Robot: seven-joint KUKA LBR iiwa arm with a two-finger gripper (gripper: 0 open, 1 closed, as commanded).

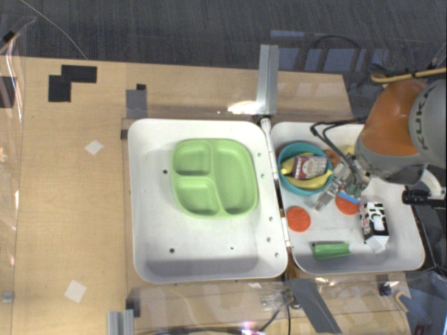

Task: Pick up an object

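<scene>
The gripper (334,190) hangs low in the right bin (412,260), just right of the bowl (290,152) and just left of an orange piece (347,204); whether its pincer is wide or narrow I cannot tell, and nothing shows between its tips.

The likeliest thing to take seems the orange piece, near the bin's middle, partly covered by the wrist; it looks small, smooth and light, probably hard plastic, so it may slip unless pinched across its narrow side. The red disc (299,218) lies flat just left of it; it looks thin and stiff, hard to get under, best taken by the edge. The green block (330,249) lies near the front wall; long, matte, rigid, it should grip well across its short width. The carton (374,225), black and white, lies toward the right; boxy cardboard, light, likely to crush under a hard squeeze.

The bowl is teal and round, holds a yellow piece (312,181) and a printed packet (309,166); the packet looks crinkly and soft.

The left bin (150,257) bears a green tray (213,176), glossy, with three compartments.
</scene>
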